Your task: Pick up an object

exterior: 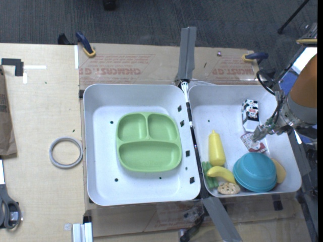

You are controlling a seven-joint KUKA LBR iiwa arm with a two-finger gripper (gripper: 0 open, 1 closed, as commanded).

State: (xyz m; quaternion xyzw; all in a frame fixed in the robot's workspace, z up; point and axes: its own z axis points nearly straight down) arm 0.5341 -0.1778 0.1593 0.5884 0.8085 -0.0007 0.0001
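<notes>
Right bin (202, 135), card (252, 142) under gripper (261, 133) (touching?)

Beyond my two bins, the brown cardboard sheet (151, 64) on the bench carries faint red print that I see upside down. On the left stretch it seems to spell "CHEMICAL GUYS", though I can't be sure of every letter. A second faint red mark on the right stretch is too washed out to read.
</notes>
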